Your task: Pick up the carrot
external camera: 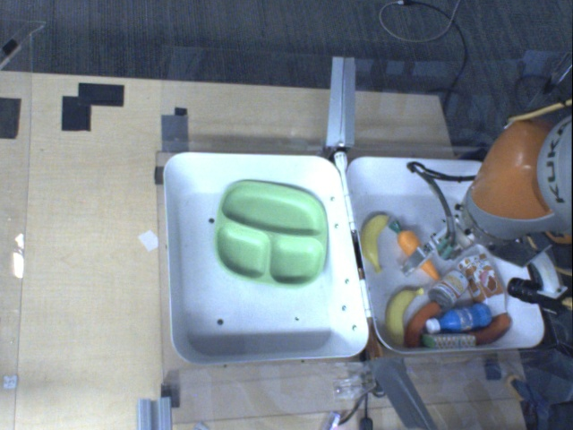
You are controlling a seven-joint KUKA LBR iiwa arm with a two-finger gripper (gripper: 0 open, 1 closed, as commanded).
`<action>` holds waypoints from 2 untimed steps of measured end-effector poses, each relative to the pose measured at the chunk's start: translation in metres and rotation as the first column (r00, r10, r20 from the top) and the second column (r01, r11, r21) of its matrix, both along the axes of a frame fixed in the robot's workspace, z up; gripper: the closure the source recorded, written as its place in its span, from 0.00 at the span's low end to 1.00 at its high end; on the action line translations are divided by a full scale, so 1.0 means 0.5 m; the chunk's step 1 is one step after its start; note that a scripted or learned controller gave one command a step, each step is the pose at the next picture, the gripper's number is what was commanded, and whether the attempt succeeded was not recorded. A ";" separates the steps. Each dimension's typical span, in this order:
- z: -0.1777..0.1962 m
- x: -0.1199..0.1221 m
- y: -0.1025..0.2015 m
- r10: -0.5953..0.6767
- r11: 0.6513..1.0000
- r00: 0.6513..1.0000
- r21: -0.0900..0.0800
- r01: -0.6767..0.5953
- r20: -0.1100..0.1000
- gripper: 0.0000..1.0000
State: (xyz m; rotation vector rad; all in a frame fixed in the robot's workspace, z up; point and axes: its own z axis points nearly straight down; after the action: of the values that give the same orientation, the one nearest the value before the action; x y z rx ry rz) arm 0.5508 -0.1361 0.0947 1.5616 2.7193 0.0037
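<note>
Carrot (414, 251) just beside tool (439, 247) (right bin (385, 182))

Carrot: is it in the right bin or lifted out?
In the bin. The carrot lies among the bananas and bottle on the right bin's floor, with the gripper close beside it.
</note>
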 end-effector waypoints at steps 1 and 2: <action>0.023 0.005 0.002 0.001 1.000 1.000 0.000 -0.001 0.007 1.00; 0.257 0.064 0.172 0.016 1.000 1.000 0.001 -0.016 0.002 1.00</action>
State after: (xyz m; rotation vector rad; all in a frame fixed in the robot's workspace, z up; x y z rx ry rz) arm 0.5830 -0.0503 0.2233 1.5391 2.7302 0.0065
